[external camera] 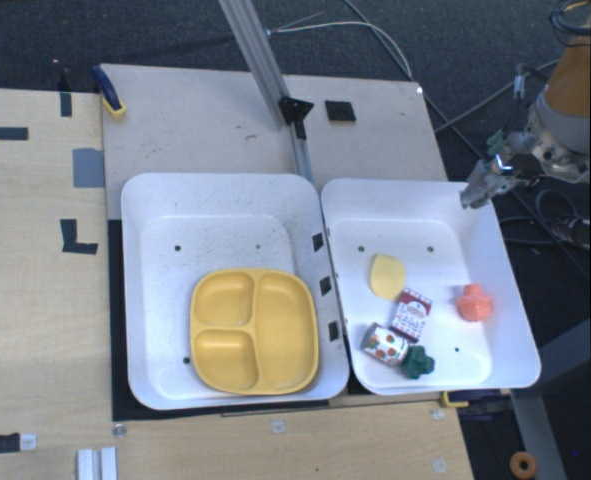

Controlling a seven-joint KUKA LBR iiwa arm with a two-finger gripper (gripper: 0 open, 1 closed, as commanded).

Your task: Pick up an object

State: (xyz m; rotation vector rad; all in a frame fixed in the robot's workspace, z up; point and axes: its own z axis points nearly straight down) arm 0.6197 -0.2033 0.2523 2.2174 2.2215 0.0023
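Overhead, the gripper point(478, 190) hangs over the right bin's point(500, 268) far right corner, whether open or closed I cannot tell, while a yellow piece point(387, 276), carton point(410, 316), can point(384, 344), green toy point(418, 364) and orange toy point(474, 303) lie inside, and the left bin point(145, 268) holds a yellow tray point(254, 330).

The arm point(573, 78) comes in from about two o'clock, its orange band uppermost and the grey wrist below it angling down toward eight o'clock. At its tip the gripper point(475, 194) hangs slanted, fingers pointing down and to the left, with nothing seen between them.
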